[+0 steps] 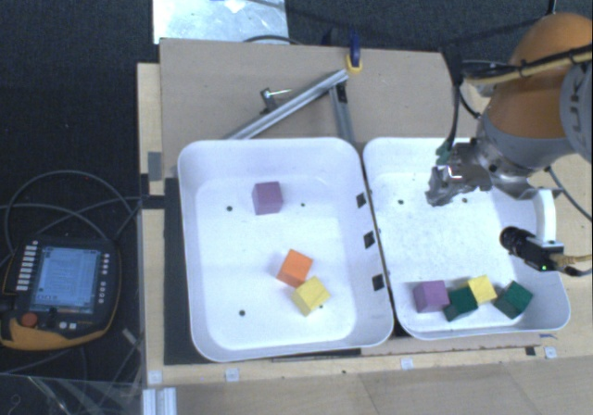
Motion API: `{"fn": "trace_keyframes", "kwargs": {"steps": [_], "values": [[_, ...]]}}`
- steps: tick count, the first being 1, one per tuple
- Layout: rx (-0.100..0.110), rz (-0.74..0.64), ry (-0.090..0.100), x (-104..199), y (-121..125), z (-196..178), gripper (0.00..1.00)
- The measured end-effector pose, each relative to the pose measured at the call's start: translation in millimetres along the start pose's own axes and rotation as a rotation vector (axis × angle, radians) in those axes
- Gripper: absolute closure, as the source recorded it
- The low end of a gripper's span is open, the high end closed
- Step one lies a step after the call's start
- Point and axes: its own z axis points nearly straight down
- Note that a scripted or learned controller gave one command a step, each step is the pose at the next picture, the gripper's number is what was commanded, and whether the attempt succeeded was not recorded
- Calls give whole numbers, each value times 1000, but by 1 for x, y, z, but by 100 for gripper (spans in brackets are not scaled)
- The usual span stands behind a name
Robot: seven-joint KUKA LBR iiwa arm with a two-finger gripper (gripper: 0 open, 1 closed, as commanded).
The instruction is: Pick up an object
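Right bin (556, 311), near edge: purple block (430, 295), dark green block (460, 303), yellow block (481, 288) and second green block (513, 297), close together in a row.

Left bin (199, 246): purple cube (267, 197) toward the far edge; orange cube (295, 267) and yellow cube (311, 295) touching, toward the near edge.

Gripper (447, 183): over the far part of the right bin, well apart from the row of blocks. Whether the claw is wide or narrow cannot be told; nothing is seen in it.

Progress, as judged: no pick made; choosing a block, descending and grasping all remain.
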Motion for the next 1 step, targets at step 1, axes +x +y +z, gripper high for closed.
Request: {"fn": "trace_keyframes", "kwargs": {"steps": [1], "values": [[0, 0, 0, 49, 13, 13, 100]]}}
